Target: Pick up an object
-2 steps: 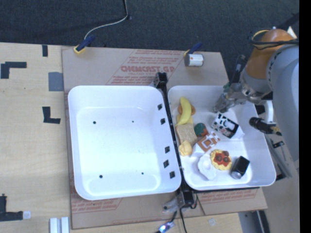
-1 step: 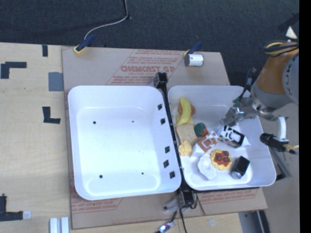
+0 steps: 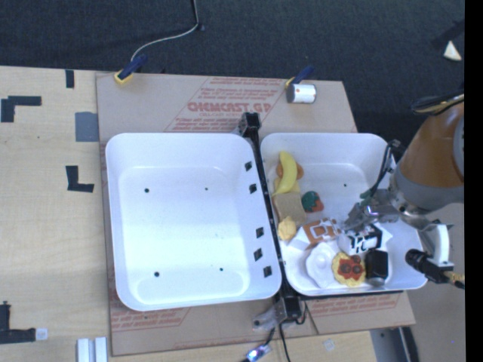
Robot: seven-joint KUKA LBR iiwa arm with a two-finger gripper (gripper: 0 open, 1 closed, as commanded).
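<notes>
We see gripper [image 3: 361, 221] low in shallow white right bin [image 3: 332, 143], just right of orange-white flat card [image 3: 322, 231]; probably lining up pick. Grasp state: can't tell.

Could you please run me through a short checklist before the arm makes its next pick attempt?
1. End effector above the right bin: ok.
2. Object between its fingers: cannot tell.
3. Targets available: banana, green piece, black block lie in the right bin: ok.
4. Items spaced for a clean grasp: not ok, those under the end effector are crowded together.
5. Left bin ready to receive: ok.
</notes>
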